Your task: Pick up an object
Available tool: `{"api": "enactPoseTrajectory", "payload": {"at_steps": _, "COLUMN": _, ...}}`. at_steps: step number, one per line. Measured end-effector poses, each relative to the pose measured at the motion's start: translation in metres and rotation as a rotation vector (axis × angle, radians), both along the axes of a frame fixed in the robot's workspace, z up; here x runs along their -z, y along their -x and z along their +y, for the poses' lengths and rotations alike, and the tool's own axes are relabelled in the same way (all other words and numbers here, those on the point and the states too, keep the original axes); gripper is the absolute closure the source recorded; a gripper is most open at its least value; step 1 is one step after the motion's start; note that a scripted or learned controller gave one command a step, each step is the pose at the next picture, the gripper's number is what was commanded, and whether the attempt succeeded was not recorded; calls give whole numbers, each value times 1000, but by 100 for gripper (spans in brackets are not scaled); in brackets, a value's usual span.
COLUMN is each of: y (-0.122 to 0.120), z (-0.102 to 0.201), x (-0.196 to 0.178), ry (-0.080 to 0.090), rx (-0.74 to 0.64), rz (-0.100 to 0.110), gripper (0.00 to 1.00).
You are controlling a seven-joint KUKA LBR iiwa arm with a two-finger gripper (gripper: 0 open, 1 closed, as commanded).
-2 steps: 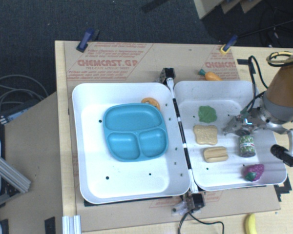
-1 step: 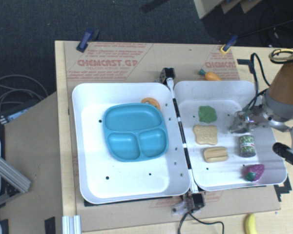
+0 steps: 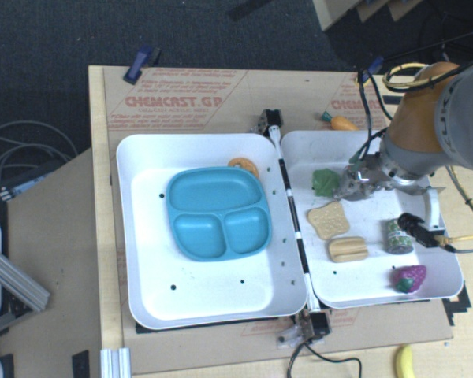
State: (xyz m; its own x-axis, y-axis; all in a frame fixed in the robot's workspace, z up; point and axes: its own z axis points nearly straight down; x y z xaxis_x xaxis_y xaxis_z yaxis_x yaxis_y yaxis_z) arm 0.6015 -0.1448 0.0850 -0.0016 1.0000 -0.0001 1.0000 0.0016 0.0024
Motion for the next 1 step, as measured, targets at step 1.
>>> {"api": "enactPoseTrajectory", "payload": {"at_steps": 1, "y": 24, "z": 77, "x": -171, "ry": 0, "rx": 1, "rz": 1, "gripper": 100}}
